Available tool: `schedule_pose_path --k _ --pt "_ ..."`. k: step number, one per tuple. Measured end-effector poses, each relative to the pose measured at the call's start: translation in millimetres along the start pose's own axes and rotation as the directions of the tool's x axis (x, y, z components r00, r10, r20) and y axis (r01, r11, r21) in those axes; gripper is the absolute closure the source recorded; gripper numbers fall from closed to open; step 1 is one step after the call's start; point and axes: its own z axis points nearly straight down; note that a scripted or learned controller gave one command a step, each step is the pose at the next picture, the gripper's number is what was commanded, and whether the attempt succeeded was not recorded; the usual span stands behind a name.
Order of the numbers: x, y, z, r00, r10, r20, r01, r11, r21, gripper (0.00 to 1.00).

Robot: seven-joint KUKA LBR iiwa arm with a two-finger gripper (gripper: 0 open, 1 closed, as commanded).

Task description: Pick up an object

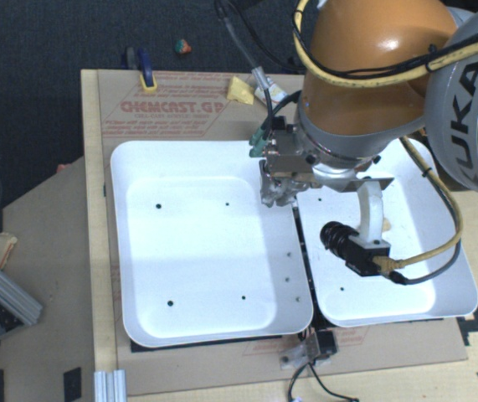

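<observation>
Item 1. Arm (372, 65): grey, with a broad orange band, entered from the right and stood over the upper part of the right bin.

Item 2. Gripper (277, 193): low at the seam between the two bins, near their far rims. Seen from above and in its own shadow; whether it was spread or closed could not be told, and nothing was seen held in it.

Item 3. Object: its place could not be told; the arm covered much of the right bin.

Item 4. Left bin (197, 249): shallow, white, small dark dots on its floor.

Item 5. Right bin (414, 304): shallow, white, touching the left bin along the seam.

Item 6. Black cylinder (349, 249): hung on a white bracket (374, 212) from the wrist, possibly a camera, above the right bin's floor. A yellow cable (435, 254) looped from it.

Item 7. Board (172, 107): tan, printed in red, under both bins.

Item 8. Clamp (146, 74): blue and yellow, on the board's far edge.
</observation>
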Motion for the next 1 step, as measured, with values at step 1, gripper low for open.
schedule_pose_path --k 1 --pt "77.7 0.4 87.6 1.000 -0.001 0.000 0.001 1.000 -0.001 1.00"
